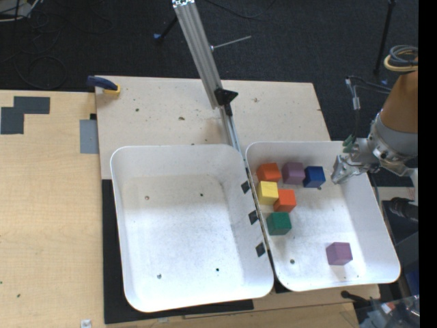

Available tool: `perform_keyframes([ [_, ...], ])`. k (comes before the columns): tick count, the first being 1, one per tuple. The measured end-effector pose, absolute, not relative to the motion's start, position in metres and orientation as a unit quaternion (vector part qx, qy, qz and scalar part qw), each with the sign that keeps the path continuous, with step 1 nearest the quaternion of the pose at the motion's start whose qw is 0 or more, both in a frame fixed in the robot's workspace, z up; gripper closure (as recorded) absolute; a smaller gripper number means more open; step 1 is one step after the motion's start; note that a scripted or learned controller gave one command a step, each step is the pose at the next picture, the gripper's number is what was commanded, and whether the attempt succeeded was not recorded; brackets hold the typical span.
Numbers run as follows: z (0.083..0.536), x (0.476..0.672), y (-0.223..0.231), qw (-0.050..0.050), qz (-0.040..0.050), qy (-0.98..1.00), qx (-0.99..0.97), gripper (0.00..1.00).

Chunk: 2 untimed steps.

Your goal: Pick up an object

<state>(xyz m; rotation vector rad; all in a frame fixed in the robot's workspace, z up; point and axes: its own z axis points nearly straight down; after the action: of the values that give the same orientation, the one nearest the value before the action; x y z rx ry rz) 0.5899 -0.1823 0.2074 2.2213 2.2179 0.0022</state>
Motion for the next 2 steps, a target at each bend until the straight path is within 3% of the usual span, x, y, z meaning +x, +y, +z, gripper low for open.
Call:
perform_keyframes([
  [2, 0.212, 0.590, -0.074, -0.003, -0.0004, 0.708, 0.706, 1.00],
])
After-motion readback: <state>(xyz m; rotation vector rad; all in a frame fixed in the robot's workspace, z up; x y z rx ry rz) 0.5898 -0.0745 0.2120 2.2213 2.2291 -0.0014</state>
